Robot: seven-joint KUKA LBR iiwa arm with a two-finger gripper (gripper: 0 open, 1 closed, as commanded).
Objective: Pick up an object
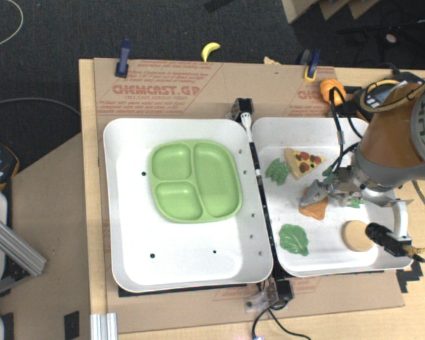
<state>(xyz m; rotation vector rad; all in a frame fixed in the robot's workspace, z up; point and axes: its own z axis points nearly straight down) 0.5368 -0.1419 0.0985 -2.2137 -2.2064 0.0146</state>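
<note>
My gripper (pixel 320 192) hangs low in the right bin (pixel 326 263), near its middle, reaching in from the right. Just below its tip and touching or nearly touching it lies an orange wedge (pixel 314 210). A pizza slice (pixel 302 161) lies behind it, with a small green leaf (pixel 277 170) to its left. A larger green leaf (pixel 294 238) rests at the front of the bin. A round tan cookie (pixel 355 235) sits at the front right, beside a black part of the arm. A bit of green (pixel 353 203) peeks out under the wrist.
The left bin (pixel 120 190) holds a green divided plate (pixel 196 181). A black divider rail (pixel 255 168) runs between the bins. On the cardboard behind lie a yellow banana (pixel 210 50), two blue clamps (pixel 122 59) and an orange-handled tool (pixel 331 91). Cables trail by the arm.
</note>
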